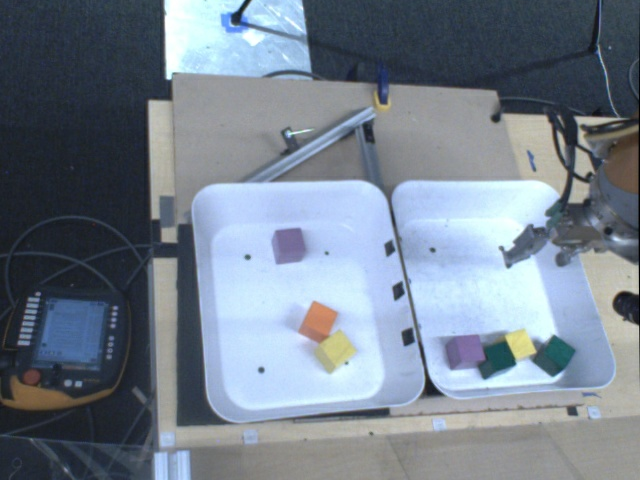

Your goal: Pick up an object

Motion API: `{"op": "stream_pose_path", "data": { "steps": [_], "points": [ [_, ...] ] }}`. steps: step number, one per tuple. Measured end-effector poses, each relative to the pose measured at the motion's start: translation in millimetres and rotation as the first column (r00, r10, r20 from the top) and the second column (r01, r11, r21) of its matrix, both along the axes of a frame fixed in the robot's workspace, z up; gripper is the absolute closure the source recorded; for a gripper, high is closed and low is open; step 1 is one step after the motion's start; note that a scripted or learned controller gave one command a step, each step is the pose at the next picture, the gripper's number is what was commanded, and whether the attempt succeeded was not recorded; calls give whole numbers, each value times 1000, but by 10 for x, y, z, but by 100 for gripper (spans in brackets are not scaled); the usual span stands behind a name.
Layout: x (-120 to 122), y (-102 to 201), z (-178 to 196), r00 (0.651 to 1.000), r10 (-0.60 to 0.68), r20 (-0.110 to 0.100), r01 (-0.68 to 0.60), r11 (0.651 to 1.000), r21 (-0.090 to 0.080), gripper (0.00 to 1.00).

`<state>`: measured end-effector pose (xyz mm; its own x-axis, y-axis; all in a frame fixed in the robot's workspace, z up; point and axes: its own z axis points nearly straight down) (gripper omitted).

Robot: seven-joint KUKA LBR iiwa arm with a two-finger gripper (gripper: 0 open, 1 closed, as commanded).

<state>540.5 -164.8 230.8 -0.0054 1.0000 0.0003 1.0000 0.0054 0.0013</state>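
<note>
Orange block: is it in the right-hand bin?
No, the orange block lies in the left bin, touching the yellow block.

White bins (215, 218) — purple, orange, yellow, green blocks (319, 320)

Left bin (210, 298): 3 blocks: purple (288, 245), orange (318, 320), yellow (336, 350). Right bin (590, 318): purple (464, 350), 2 green (495, 358) (554, 353), yellow (520, 343), clustered at near wall.
</note>
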Motion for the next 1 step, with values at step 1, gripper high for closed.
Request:
{"op": "stream_pose_path", "data": {
  "steps": [1],
  "points": [
    [1, 0, 1, 1000, -1, 1, 1, 1000, 0, 0]
  ]
}}
